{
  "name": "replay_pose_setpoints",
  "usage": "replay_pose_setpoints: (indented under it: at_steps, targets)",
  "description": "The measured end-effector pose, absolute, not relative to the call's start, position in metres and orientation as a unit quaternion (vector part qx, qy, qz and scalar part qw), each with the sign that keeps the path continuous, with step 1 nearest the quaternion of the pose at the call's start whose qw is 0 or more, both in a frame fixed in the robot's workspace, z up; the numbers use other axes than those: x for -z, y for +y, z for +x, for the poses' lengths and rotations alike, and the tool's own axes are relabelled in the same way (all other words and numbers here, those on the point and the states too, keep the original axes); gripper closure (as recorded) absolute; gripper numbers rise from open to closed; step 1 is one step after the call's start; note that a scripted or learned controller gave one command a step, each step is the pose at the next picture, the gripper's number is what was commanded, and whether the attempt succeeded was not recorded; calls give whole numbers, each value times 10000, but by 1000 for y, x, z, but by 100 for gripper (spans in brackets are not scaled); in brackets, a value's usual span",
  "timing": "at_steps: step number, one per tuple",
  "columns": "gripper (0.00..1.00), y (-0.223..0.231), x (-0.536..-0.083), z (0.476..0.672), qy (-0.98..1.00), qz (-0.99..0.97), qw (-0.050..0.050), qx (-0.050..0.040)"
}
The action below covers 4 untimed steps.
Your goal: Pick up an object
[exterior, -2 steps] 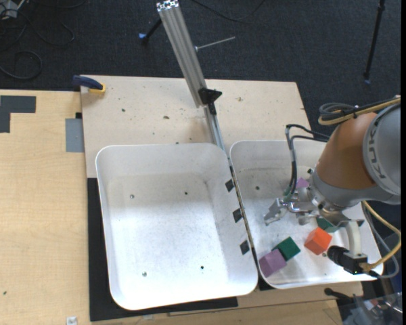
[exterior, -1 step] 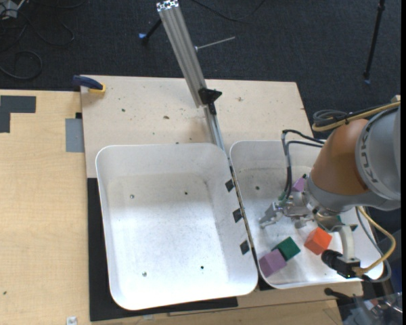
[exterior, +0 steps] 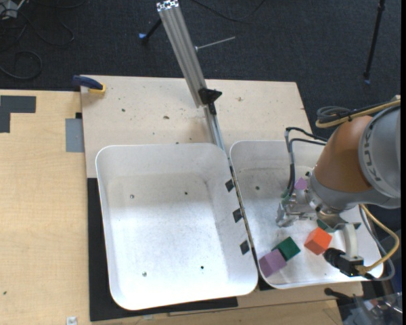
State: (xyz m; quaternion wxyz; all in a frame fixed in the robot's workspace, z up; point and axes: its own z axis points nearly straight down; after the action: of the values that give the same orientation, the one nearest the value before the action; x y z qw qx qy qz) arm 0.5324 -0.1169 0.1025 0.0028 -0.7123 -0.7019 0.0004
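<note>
My gripper [exterior: 289, 214] hangs low inside the right bin [exterior: 257, 160], under the grey and orange arm that comes in from the right. A green block [exterior: 288, 248] lies just in front of it, near the bin's front. A purple block [exterior: 273, 262] sits beside the green one, against the front left corner. To the gripper's right lies an orange block [exterior: 318, 241]. A small purple piece [exterior: 301, 184] peeks out just behind the gripper, partly hidden by the wrist. Nothing is seen held.
The left bin [exterior: 122, 181] stands beside the right one, with a row of black clips [exterior: 235, 214] along the shared wall. A slanted aluminium bar [exterior: 186, 53] rises behind the bins. A blue and yellow item [exterior: 89, 83] lies at the bench's far left corner.
</note>
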Motion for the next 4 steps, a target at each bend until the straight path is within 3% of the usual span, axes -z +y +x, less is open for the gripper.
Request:
replay_pose_setpoints:
  at_steps: [3,4]
  targets:
    - [100,-122,-269,534,-7077,-7065,-11,8]
    - [100,-73,-251,527,-7084,-7058,25,-7]
